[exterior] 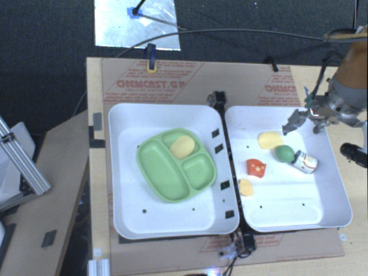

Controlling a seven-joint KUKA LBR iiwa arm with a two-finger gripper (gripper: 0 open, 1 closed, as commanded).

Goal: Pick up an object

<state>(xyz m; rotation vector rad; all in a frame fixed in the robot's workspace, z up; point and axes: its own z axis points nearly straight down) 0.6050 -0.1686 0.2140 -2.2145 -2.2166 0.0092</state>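
White can [304, 161] lying flat, long axis slanting toward green ball [283, 153]; tool [303, 121] above, spread open, holding nothing.

One fixed camera, high above bench [172, 76], looks down slantwise; both bins [123, 154] in frame, arm [348, 85] at right.

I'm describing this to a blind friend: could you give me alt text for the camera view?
A grey robot arm's gripper hovers over the right white bin, near a yellow piece, green ball, small can, red piece and small yellow piece. The left bin holds a green divided plate with a yellow item.
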